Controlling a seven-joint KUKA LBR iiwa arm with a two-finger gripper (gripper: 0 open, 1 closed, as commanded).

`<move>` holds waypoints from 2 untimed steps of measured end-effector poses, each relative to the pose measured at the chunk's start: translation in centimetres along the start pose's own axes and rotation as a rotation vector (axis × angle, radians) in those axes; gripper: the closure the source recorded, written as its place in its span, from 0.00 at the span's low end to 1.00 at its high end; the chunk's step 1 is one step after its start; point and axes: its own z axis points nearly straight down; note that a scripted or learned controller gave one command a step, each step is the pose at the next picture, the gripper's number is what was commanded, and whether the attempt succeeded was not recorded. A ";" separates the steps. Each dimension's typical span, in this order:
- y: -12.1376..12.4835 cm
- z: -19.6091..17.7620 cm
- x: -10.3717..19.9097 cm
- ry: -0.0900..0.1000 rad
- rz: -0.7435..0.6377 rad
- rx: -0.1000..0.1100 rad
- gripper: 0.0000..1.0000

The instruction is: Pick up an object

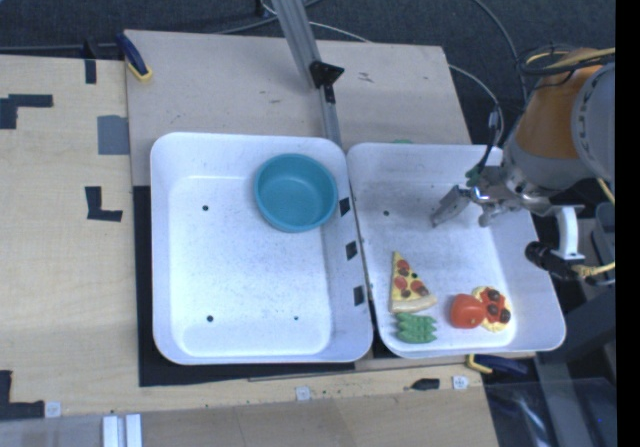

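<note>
While hovering over right bin (520,265) at frame's right-centre, gripper (466,212) fingers spread apart, holding nothing, touching nothing.

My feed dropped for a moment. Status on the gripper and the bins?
Gripper open, over right bin, holding nothing. Pizza slice, green toy, tomato toy untouched. Blue bowl in left bin.

A bowl (295,192) sits in the left bin (190,265); toy food (411,287) lies in the right bin (400,175).
</note>
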 end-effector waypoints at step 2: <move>0.1 2.9 0.0 -0.003 0.000 -0.006 1.00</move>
